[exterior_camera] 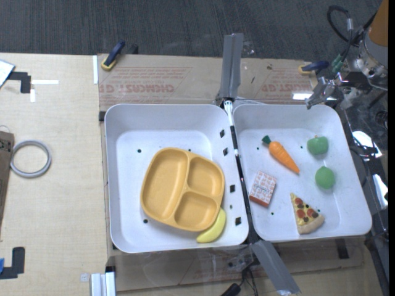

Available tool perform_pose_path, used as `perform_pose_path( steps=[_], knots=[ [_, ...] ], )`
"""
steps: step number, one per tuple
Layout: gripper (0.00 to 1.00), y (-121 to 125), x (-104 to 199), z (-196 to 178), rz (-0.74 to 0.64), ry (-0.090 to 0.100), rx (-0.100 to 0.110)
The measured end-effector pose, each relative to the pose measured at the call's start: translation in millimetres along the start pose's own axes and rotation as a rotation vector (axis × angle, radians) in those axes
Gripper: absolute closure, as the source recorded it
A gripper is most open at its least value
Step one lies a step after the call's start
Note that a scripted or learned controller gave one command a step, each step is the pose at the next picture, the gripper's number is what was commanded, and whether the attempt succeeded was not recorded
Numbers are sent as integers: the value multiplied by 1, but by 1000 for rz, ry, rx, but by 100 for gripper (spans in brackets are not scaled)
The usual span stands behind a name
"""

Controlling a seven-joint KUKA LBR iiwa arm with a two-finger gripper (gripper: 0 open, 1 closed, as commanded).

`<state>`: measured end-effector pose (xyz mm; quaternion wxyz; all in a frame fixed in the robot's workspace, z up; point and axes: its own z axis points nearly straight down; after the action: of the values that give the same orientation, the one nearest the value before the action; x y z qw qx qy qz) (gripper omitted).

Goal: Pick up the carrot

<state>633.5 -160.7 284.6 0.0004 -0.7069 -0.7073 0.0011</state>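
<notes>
Orange carrot (pixel 283 155) is lying untouched in right bin (pixel 352 142); claw (pixel 322 93) (finger state indiscernible) is hovering beyond rim, needing descent.

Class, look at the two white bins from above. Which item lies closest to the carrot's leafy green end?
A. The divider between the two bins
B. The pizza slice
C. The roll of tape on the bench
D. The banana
A. The carrot lies in the right bin with its green top pointing up and left toward the central divider, while the banana, pizza slice and tape roll all sit farther off.
</notes>
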Motion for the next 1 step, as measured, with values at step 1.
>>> perform_pose_path(
  steps=[1],
  knots=[
    [0, 22, 39, 140, -233, 0, -1]
  ],
)
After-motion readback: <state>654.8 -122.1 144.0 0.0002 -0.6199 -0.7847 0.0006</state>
